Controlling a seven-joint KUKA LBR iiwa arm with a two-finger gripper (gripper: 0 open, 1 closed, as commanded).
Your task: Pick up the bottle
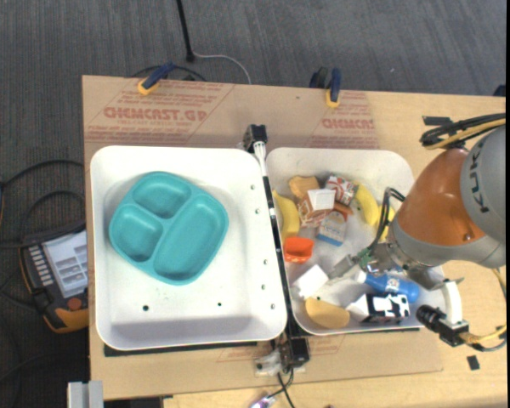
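The bottle (397, 290) looks like a small blue one lying on its side near the front right of the right bin (391, 161). My gripper (363, 264) hangs low over that bin, just left of and above the bottle, at the end of the grey arm with its orange band (438, 206). The wrist covers part of the bottle's far end. Nothing shows clearly as held in the gripper.
The right bin is crowded: two bananas (286, 212), small cartons (330, 219), an orange cup (298, 249), a white block (312, 280), a tan piece (327, 314) and a black-and-white item (386, 308). The left bin (119, 313) holds a teal divided plate (167, 226).
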